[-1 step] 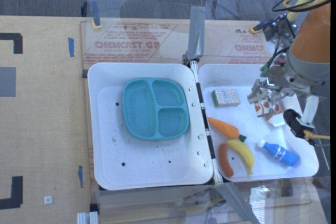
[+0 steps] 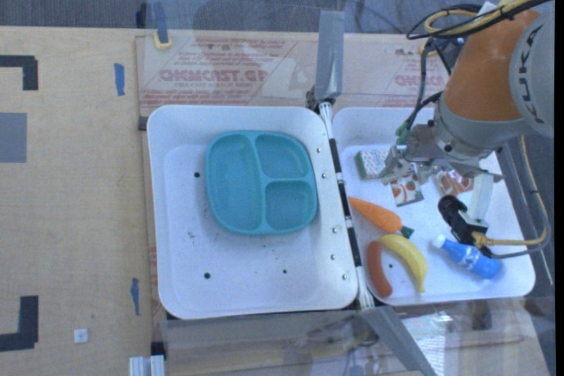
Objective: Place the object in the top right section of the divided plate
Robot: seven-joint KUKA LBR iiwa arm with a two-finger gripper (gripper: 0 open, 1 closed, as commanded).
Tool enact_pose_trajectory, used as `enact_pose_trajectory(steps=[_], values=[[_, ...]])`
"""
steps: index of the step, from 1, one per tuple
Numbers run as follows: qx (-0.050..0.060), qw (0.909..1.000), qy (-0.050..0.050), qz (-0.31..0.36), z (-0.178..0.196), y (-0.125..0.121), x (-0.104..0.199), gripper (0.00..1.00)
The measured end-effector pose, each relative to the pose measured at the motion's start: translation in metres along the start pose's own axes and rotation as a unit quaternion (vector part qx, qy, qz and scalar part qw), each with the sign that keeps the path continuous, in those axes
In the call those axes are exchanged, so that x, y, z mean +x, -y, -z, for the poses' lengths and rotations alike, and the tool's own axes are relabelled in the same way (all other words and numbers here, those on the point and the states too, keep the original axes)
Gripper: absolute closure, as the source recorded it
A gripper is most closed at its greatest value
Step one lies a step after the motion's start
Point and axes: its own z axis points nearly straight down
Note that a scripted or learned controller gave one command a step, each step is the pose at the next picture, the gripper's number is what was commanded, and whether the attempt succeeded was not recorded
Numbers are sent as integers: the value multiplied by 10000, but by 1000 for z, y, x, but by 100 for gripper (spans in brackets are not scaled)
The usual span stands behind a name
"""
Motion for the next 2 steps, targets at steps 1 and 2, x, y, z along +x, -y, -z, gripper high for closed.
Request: enact_pose_trajectory(steps=[1, 2], values=[[-14, 9999, 4, 108, -7, -18, 58, 100], [-10, 9998, 3, 189, -6, -33, 119, 100]])
